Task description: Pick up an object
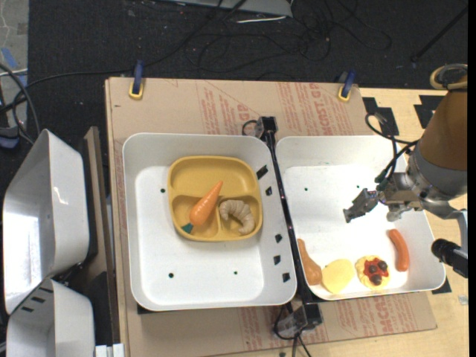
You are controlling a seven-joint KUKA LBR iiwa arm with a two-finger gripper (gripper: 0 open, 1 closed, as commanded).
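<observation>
Hand: the hand [362,207] hangs over the bare middle of the right bin [327,155], its dark tips pointing toward the bin's left; nothing lies between them — whether they are spread or closed cannot be told.
Candidate objects: four toy foods lie along the near edge of the right bin — a sausage [400,249], a tart with red berries [372,271], a pale yellow round slice [338,275] and an orange-brown piece [309,262] against the left wall.
Governing relation: all four lie toward the viewer from the hand; the tart and the slice sit most nearly below it.
Long axis: the sausage runs roughly front to back, just beside the tart.
Other bin: a yellow divided plate [216,171] in the left bin [149,199] holds a carrot [205,204] and a shrimp [238,214] — well apart from the hand.
</observation>
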